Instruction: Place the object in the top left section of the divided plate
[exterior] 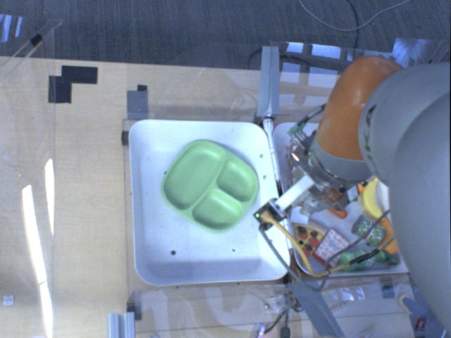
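Claw (310, 201) hangs low over the right bin's (299, 255) clutter; I cannot tell its state, nor which object is meant. Green divided plate (210, 184) sits bare in the left bin (151, 259), so nothing's placed yet.

Single overhead slant over both bins (141, 210)

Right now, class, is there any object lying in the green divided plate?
No. All three sections of the green divided plate show bare green, and the small objects lie in the right bin.
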Tool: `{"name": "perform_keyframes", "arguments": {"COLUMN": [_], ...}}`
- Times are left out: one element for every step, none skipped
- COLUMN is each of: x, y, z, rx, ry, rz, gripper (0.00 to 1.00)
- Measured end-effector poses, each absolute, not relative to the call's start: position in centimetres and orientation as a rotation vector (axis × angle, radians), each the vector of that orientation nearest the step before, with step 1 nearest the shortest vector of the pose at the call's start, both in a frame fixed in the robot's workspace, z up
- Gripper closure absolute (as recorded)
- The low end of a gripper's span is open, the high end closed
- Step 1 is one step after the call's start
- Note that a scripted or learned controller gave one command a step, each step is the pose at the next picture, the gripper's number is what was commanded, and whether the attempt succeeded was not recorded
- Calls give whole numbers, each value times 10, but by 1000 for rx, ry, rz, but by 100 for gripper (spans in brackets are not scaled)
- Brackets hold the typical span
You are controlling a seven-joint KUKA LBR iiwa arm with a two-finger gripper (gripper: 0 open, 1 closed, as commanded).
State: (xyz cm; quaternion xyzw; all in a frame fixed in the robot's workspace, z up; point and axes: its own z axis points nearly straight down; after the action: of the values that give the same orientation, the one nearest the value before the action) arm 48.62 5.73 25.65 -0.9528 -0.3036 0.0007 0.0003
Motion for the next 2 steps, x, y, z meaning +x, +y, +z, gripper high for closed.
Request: {"name": "perform_keyframes", "arguments": {"x": [575,580], "y": [94,173], "z": [242,228], "rx": [-2994,-2974], "ry": [-950,-1012], "rz": [3,3], "gripper": [100,100]}}
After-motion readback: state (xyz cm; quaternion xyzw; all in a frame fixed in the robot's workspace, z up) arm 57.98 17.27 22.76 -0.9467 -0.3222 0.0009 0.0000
